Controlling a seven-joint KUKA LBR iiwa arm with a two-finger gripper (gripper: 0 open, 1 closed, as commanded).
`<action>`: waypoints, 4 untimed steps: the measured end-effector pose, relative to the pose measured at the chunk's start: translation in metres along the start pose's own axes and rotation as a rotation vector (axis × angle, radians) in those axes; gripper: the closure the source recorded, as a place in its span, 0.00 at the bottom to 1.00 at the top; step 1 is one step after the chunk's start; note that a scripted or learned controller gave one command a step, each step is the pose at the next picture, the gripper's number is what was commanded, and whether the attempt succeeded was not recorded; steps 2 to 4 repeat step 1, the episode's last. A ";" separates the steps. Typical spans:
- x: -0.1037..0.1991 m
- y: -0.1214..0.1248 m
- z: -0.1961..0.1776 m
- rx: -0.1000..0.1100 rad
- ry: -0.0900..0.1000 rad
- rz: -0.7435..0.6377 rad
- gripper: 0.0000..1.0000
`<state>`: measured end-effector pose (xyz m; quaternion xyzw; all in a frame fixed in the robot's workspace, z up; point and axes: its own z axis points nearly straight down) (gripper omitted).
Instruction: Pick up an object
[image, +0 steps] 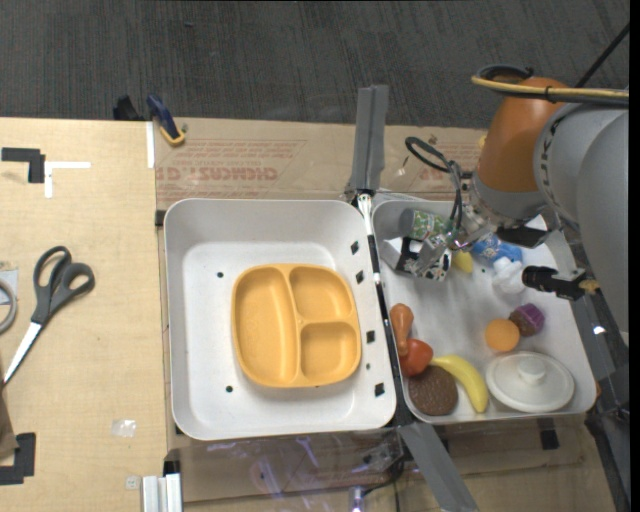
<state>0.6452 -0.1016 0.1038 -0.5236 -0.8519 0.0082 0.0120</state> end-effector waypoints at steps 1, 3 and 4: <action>0.027 0.027 -0.089 -0.027 -0.014 0.048 1.00; 0.027 0.027 -0.089 -0.027 -0.014 0.048 1.00; 0.027 0.027 -0.089 -0.027 -0.014 0.048 1.00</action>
